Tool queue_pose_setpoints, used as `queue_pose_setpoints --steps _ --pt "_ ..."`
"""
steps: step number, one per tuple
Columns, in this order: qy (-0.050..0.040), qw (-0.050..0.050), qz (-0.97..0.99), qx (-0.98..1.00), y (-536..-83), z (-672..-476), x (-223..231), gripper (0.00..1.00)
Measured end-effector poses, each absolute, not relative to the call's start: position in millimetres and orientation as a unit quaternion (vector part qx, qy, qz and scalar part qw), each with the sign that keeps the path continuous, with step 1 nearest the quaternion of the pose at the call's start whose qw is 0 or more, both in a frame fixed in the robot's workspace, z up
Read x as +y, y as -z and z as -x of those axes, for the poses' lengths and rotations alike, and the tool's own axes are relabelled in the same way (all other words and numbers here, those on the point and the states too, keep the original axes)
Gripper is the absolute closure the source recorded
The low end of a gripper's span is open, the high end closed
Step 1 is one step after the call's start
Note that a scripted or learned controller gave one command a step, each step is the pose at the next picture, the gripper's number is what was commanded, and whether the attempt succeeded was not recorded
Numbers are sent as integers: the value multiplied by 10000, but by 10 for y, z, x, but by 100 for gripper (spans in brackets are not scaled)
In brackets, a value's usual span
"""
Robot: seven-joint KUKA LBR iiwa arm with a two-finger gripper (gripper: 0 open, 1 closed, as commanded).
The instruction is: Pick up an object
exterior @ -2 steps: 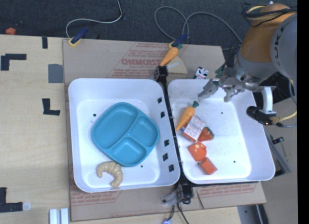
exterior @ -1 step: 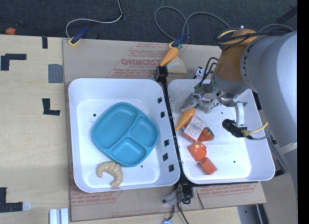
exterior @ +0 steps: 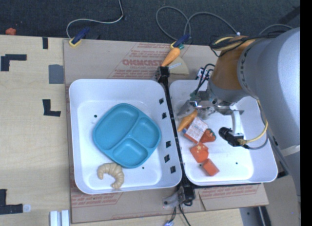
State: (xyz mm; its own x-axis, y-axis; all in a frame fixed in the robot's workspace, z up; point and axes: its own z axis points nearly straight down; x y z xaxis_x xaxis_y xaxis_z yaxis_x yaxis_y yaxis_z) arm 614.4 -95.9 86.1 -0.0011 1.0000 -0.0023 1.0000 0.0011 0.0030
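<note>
Taking the black divider between the two white bins as the landmark: nearest the camera, left of the divider's near end, a croissant lies in the left bin, with a blue sectioned plate just beyond it. Right of the divider, in the right bin, two orange-red blocks sit near each other, one nearer than the other. Just beyond them a small packet with a red and white label lies against a carrot-like orange piece close to the divider. The gripper hangs over these, low in the bin; whether it is parted or closed cannot be told. The grey arm slants in from the right, its orange band above the wrist. Past the divider's far end, a toy carrot lies on cardboard.
</note>
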Motion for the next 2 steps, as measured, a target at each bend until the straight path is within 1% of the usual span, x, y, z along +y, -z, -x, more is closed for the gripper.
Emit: queue_pose_setpoints --steps 1,2 --pt "0 12 -7071 7071 -860 -6174 -946 0" --pt "-10 23 -7066 7076 -864 -6037 -972 0"
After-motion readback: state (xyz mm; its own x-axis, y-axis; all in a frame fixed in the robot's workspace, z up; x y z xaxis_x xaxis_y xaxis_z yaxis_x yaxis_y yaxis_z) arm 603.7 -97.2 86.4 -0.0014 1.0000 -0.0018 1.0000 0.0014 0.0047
